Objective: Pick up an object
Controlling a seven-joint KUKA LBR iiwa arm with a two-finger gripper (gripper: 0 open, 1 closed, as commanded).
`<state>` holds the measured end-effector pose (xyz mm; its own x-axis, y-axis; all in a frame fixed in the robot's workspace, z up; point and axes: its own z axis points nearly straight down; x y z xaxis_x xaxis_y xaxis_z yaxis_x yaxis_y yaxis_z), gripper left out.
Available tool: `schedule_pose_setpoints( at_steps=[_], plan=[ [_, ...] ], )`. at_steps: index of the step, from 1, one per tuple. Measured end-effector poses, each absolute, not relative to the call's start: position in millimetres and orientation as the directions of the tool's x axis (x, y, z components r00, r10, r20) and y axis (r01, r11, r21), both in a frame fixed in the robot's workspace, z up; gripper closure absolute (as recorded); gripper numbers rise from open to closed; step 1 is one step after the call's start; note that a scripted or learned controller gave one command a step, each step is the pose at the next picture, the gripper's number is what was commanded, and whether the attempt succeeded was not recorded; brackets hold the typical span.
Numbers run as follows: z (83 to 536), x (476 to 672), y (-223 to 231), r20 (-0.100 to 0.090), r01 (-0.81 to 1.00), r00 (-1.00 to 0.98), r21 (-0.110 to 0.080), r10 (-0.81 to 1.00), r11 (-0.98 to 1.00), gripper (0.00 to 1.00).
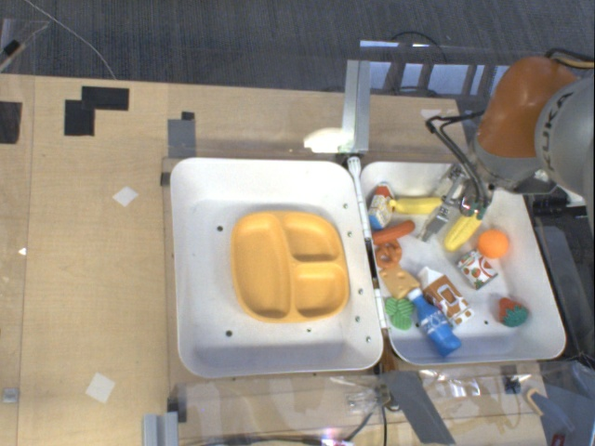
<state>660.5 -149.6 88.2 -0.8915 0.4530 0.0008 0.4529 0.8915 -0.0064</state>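
My gripper (441, 221) hangs low over the upper middle of the right bin (544, 337), open, with nothing between its fingers. Just to its right lies a yellow banana (463, 231). A second long yellow piece (417, 205) lies to the gripper's left. Around them are an orange ball (494, 242), a red sausage (392, 232), a small red and white carton (477, 269), a brown cookie (396, 278), an orange and white box (446, 295), a blue bottle (438, 329), a green piece (400, 315) and a strawberry (512, 312).
The left bin (200, 333) holds a yellow divided plate (288, 265). A thin wall (364, 249) separates the two bins. The arm's orange band (521, 110) stands above the right bin's far right corner, with cables running down to the wrist.
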Motion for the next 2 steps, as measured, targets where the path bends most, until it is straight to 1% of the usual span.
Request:
schedule_pose_setpoints(
  at_steps=[1,2],
  plan=[
    [89.0,647.0,-153.3,-0.008,0.331,-0.943,0.002,0.331,0.944,0.00],
    [88.3,661.3,-137.1,0.004,0.413,-0.911,-0.005,0.413,0.911,0.00]
  ],
)
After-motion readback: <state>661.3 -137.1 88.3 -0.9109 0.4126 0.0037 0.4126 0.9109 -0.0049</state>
